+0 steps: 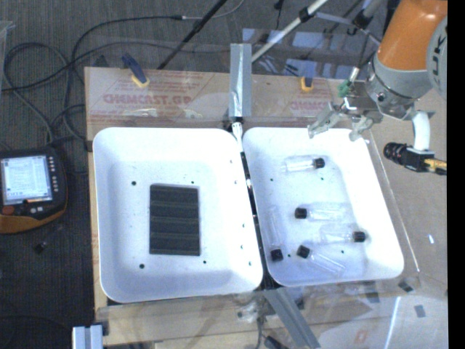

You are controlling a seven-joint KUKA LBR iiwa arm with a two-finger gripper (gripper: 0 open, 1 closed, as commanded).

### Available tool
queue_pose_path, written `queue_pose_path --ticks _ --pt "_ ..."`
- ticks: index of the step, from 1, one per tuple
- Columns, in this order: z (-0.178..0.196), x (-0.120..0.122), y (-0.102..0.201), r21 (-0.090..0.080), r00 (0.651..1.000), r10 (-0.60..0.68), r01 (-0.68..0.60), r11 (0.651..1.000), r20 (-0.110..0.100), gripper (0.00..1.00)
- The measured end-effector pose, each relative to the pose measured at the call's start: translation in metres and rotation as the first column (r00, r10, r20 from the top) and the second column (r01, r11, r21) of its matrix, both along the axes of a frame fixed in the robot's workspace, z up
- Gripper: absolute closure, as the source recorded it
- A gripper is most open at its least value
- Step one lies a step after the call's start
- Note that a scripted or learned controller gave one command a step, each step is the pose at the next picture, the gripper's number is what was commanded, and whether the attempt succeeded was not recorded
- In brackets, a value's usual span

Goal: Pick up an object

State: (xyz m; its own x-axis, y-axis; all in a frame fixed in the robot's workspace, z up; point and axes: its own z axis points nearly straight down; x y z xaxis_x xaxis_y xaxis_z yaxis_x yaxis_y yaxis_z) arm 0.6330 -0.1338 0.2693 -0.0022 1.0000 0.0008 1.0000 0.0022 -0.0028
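Hovering over the right bin [378, 195]'s far rim, the gripper [338, 126] hangs spread, well clear of vials [305, 164].

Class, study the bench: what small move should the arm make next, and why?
Probably lower toward the nearest vial. The gripper hovers open over the right bin's back edge with nothing between its fingers, and that black-capped vial lies just below it, apart from the others.

Both bins are white: the left bin [116, 195] holds a black ribbed pad [174, 219], and the right bin [378, 217] holds clear vials [304, 164] with black caps. At the upper right, the arm [414, 31] is grey with an orange band. The bench board [167, 100] is brown with faded red letters.
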Motion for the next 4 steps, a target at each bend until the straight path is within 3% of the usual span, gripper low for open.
queue_pose_path --ticks 1,2,3,4 --pt "-0.170 -0.049 0.018 0.001 0.981 0.194 -0.194 0.981 0.002 0.00" --pt "-0.179 0.007 0.016 0.000 0.962 0.274 -0.274 0.962 0.000 0.00" --pt "-0.178 -0.067 -0.002 -0.007 0.930 0.369 -0.369 0.930 0.012 0.00" --pt "-0.179 0.008 -0.047 -0.009 0.916 0.400 -0.400 0.916 0.015 0.00"
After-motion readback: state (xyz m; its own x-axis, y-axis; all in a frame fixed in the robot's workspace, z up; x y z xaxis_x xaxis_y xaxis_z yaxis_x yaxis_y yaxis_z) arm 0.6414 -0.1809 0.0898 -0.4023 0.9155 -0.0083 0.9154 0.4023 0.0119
